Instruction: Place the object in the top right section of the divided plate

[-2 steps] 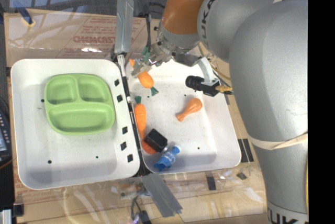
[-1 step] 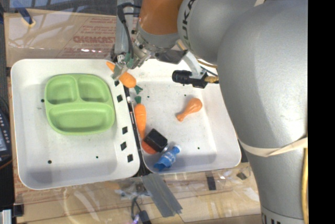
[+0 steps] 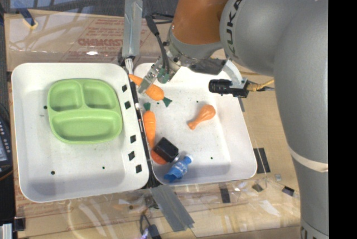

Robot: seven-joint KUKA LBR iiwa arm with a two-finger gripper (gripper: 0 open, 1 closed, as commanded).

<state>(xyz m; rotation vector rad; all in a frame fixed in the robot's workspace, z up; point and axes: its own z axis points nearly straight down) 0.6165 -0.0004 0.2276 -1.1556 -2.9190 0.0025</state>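
1. Camera view: claw (image 3: 152,80) sits low over the top-left corner of the right bin (image 3: 234,137), right at a toy carrot (image 3: 154,91) lying there.
2. Claw tips touch or overlap the carrot's upper end; cannot tell whether it is released or clenched, or whether the carrot is between the fingers.
3. Green divided plate (image 3: 85,109) sits in the left bin (image 3: 28,137), well apart from the claw.
4. Also in the right bin: second carrot (image 3: 149,124), toy drumstick (image 3: 201,116), black block (image 3: 165,149), blue bottle (image 3: 177,168).
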